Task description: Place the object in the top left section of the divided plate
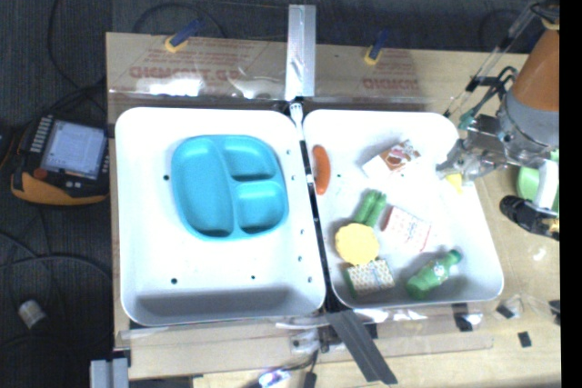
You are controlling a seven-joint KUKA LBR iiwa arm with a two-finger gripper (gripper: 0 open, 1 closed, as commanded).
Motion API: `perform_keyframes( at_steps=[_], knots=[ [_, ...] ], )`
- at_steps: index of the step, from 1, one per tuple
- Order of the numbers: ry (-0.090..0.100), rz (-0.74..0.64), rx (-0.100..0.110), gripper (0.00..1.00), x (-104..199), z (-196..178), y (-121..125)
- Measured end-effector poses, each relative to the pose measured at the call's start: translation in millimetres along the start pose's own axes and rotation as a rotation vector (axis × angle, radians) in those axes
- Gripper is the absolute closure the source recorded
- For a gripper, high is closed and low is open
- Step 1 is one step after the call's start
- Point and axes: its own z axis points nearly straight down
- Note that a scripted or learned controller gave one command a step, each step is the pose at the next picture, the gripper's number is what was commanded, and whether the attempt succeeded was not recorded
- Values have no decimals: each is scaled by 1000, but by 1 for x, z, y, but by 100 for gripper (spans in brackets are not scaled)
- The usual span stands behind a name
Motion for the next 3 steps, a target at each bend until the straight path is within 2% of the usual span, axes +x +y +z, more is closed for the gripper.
perform_keyframes(
  at_steps=[1, 2, 3],
  knots=[
    [3, -219, -1, 100, 56, 5, 24],
    [5, -218, 1, 100, 142, 39, -14],
    [4, -422, -1, 100, 205, 38, -13]
  ],
)
